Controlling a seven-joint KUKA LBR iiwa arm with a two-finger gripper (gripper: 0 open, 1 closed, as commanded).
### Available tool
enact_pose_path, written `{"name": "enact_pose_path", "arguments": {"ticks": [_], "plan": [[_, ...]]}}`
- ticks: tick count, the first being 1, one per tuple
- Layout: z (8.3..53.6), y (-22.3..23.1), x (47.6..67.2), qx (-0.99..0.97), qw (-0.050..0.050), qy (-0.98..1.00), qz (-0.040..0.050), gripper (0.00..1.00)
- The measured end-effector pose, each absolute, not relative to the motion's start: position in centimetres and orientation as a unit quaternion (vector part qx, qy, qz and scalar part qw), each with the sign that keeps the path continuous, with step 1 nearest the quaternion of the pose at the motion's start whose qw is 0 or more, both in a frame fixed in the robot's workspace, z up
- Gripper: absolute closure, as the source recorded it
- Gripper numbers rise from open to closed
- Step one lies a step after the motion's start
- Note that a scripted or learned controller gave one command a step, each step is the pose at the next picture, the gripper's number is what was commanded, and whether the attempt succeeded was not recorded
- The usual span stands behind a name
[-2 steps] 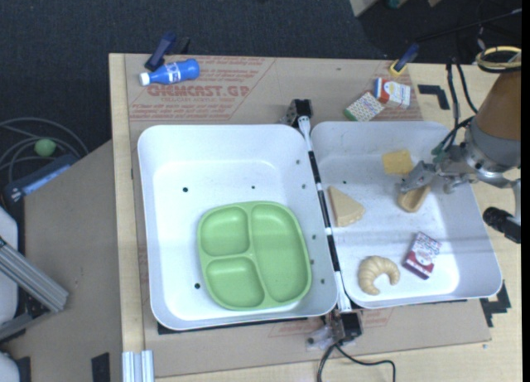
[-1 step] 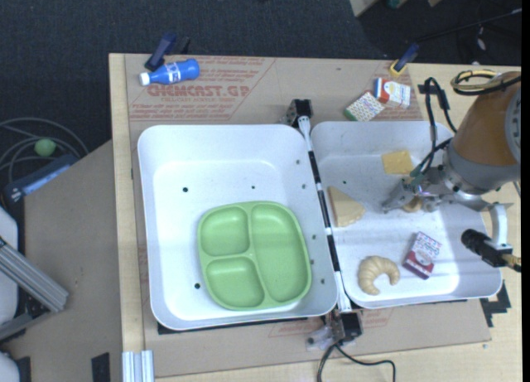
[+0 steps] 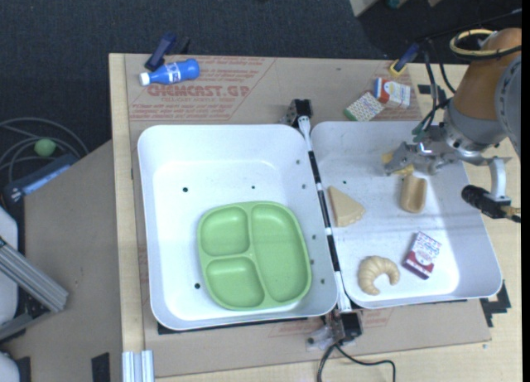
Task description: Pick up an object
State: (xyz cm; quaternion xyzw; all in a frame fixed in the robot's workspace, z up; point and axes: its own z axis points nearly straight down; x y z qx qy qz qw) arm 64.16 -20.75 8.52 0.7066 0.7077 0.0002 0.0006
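The gripper (image 3: 403, 159) hovers low over the far part of the right bin (image 3: 476, 277), finger state indeterminable, beside a bread roll (image 3: 413, 194), so the approach step appears in hand; next, a descent squarely onto the roll.

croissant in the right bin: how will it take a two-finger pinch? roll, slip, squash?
The croissant looks like a moulded toy with a smooth, slightly glossy skin, so it is probably light and may slip. Its curved, tapered horns give poor parallel faces; a pinch across the thick middle seems safest. It lies flat on the right bin floor, so a push would likely spin it rather than roll it.
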Motion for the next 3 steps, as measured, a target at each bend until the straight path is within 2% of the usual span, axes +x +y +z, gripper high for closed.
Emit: {"name": "enact_pose_path", "arguments": {"ticks": [1,2,3], "plan": [[8.5,-19.8,60.8,0.707,-0.001,0.707,-0.0002,0.0],[9.5,-19.8,60.8,0.707,0.0,0.707,0.0,1.0],[18.6,-8.4,61.7,0.706,0.001,0.708,0.0015,1.0]]}}
